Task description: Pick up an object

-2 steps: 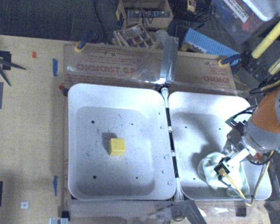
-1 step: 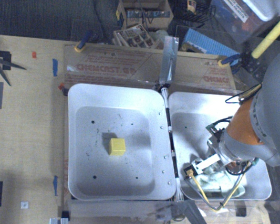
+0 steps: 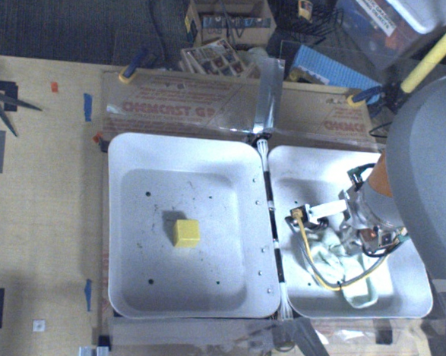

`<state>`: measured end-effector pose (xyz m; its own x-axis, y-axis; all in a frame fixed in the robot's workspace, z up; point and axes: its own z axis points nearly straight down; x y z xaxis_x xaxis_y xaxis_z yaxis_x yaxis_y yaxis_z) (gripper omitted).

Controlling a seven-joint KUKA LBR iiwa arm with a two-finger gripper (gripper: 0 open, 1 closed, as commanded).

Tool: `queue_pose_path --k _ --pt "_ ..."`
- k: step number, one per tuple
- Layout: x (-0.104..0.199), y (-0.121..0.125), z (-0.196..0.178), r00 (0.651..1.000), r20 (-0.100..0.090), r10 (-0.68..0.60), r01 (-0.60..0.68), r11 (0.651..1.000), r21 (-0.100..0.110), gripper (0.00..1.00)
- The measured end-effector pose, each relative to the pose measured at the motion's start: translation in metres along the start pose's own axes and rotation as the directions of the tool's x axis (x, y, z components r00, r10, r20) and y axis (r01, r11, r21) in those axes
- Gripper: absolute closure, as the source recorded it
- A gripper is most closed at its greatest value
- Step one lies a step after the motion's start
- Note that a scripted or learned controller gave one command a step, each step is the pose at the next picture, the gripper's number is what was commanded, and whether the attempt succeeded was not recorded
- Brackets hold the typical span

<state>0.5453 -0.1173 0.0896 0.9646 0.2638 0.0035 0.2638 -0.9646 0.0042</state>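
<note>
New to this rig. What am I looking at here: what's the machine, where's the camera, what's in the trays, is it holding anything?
This is one picture from a fixed camera above a bench, looking down at a slant. The big grey shape on the right is a robot arm reaching in; it has an orange band above its wrist. At its end sits the gripper, the part meant to grab things, with yellow and white cables looped around it. It is down inside the right bin, over some pale objects that are too blurred to name. Whether the jaws are open or closed on anything cannot be told from this view, so I would not say it holds something. The left bin has a small yellow block lying near its middle, well apart from the gripper. Both bins are shallow, white, and sit side by side.
</note>
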Motion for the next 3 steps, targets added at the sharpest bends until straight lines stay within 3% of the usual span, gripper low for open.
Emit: queue_pose_path --k 1,2,3 --pt "-0.055 -0.040 -0.001 1.000 -0.003 0.008 -0.007 1.000 0.004 1.00" --pt "-0.023 -0.038 -0.095 0.998 0.007 0.056 -0.056 0.998 0.006 1.00" --pt "0.027 0.005 -0.096 0.998 0.007 0.060 -0.060 0.998 0.005 1.00"
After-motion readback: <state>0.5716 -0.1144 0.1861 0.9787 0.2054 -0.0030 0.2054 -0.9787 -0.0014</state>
